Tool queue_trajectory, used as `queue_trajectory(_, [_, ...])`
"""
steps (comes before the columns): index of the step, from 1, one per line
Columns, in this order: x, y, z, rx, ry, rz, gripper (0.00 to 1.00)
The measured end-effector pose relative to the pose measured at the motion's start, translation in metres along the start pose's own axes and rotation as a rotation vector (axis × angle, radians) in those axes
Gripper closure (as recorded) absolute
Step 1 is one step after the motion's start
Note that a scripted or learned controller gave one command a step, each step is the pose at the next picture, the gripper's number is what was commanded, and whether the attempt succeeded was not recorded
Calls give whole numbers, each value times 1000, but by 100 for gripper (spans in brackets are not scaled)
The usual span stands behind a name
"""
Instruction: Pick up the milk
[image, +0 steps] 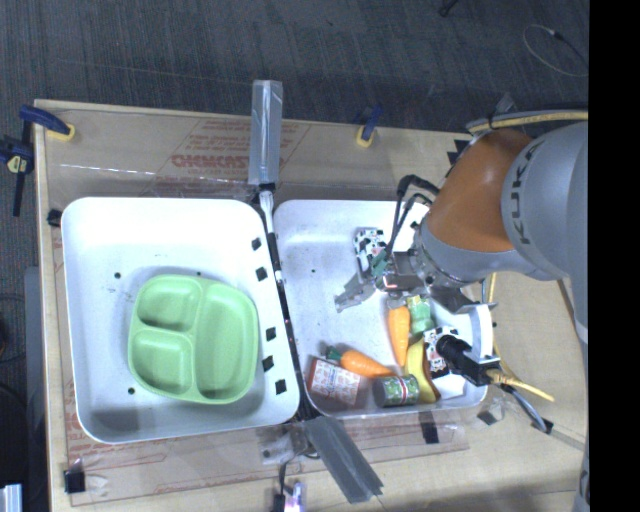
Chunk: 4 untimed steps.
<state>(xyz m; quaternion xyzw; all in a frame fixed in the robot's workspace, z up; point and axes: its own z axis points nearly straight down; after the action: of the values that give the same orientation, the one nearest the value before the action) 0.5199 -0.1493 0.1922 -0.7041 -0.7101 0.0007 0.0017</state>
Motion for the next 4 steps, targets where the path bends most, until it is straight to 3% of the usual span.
queue_trajectory(1, [-36,97,42,-1,-1,173,0])
queue_trajectory(2, [-49,110,85,-21,-6,187,0])
queue_trajectory(3, [-52,113,68,-32,-14,182,100])
queue_trajectory(4, [-51,113,69,-32,-12,181,0])
